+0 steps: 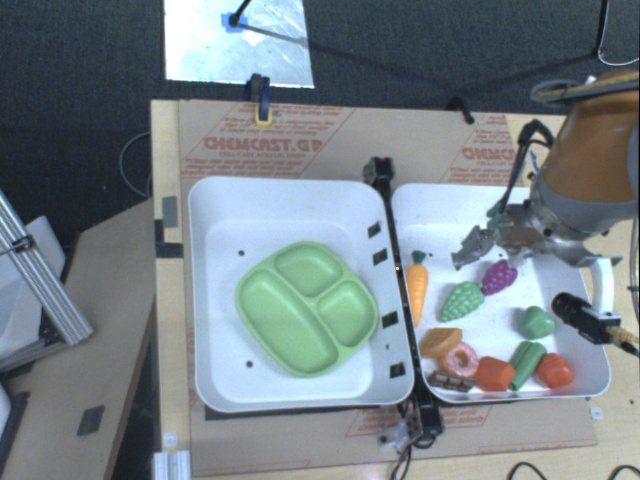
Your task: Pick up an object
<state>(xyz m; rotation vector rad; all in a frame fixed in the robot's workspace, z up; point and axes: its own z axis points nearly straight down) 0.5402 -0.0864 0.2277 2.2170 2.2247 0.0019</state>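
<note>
Purple grapes (500, 276) sit just below and right of my gripper (478, 247), in the right bin (440, 204), w/ the green grapes (461, 299) touching or nearly touching them on the lower left. My fingers look spread apart and hold nothing, tips hanging over bare white floor just up-left of the purple bunch.

Best pick, I judge, is the purple grapes: closest to me. To do it well I'd shift a bit right and toward the bin's front, centre over the bunch, and turn the wrist so one finger drops on its far side and the other in the gap by the green grapes. That gap looks tight, so I risk clipping the green bunch or pinching both. Go down slow, close only once low around the widest part; bumpy plastic can squirt out of a shallow pinch.

Carrot (417, 286) lies along the divider, well clear on the left. Rest of the toys, i.e. donut (461, 359), green pepper (536, 321), tomato (555, 370), crowd the front edge; harder picks. Green divided plate (306, 308) in the left bin (230, 218) is no concern.
</note>
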